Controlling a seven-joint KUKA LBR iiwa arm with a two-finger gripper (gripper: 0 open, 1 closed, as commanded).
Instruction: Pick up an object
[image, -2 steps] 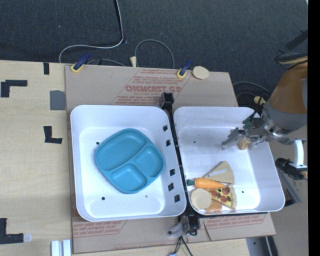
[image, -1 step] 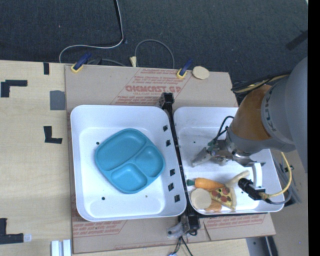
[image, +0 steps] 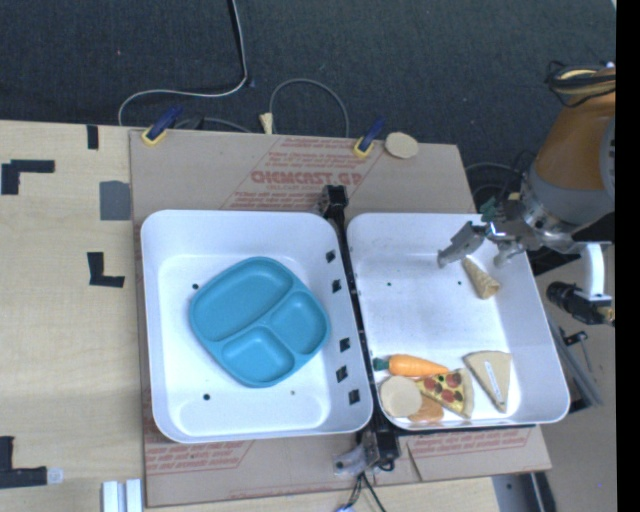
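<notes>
Grey two-finger gripper (image: 482, 243) sits over the right shallow white bin (image: 425, 300), near its far right corner, fingers spread apart with nothing between them. Small tan cone-shaped piece (image: 482, 278) lies just below the fingertips. Along the near edge: orange toy carrot (image: 417, 366), pizza slice (image: 452, 390), round beige biscuit (image: 402, 396), pale wedge-shaped sandwich piece (image: 490, 378). Left bin (image: 170, 290) holds a blue three-compartment plastic tray (image: 260, 320).

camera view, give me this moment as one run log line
gripper: open, over right bin upper right | nearest: tan cone piece | held: nothing | left bin: blue divided plate
</notes>
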